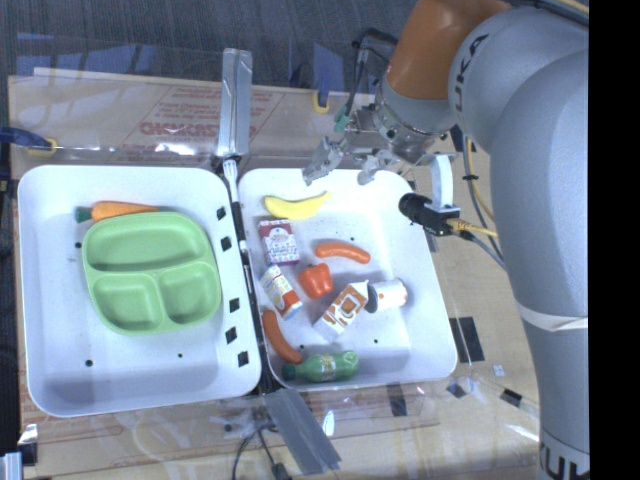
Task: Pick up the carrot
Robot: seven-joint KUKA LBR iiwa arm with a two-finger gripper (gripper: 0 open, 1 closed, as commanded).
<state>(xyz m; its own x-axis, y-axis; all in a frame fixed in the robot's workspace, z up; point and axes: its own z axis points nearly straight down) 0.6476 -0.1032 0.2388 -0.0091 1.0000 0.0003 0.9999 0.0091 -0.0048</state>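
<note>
The gripper [343,164] hangs with fingers spread and nothing between them, above the right bin's [425,353] far rim. The carrot [122,209] lies well off to its left in the left bin [50,368], touching the green divided plate [150,271]. Nothing is grasped yet; reaching and lifting remain

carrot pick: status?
Done: nothing; the carrot lies in the left bin, at its far edge behind the green tray. In hand: nothing; the open gripper hangs over the right bin's far rim. Left: cross over, descend, grasp, lift.
</note>
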